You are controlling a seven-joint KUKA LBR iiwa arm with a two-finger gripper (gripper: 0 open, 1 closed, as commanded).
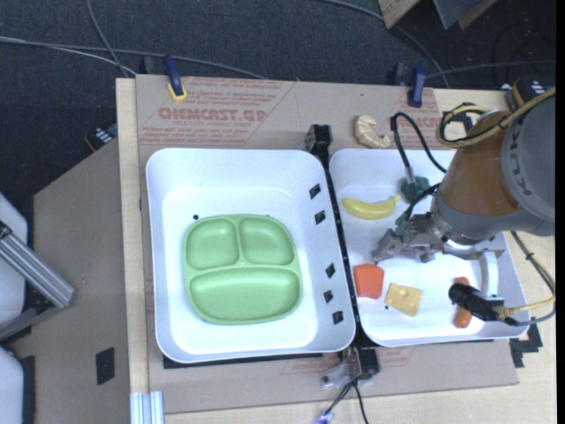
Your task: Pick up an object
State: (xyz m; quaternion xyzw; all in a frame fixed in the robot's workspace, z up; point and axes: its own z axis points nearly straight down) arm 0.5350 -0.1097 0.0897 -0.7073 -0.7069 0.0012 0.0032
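Banana (pixel 371 207) lies in the right bin (pixel 380 329) near the orange block (pixel 369 281) and cheese (pixel 404 299), just beside the gripper (pixel 399 241), whose fingers' state I cannot tell.

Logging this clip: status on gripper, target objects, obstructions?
Gripper low in right bin, finger state unclear. Orange block, cheese wedge, banana all loose. Green tray in left bin, untouched.

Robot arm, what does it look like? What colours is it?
The arm is fat and round, grey at the top with a wide orange band lower down. Black cables loop around it. At the end sits a small grey metal gripper with thin parts.
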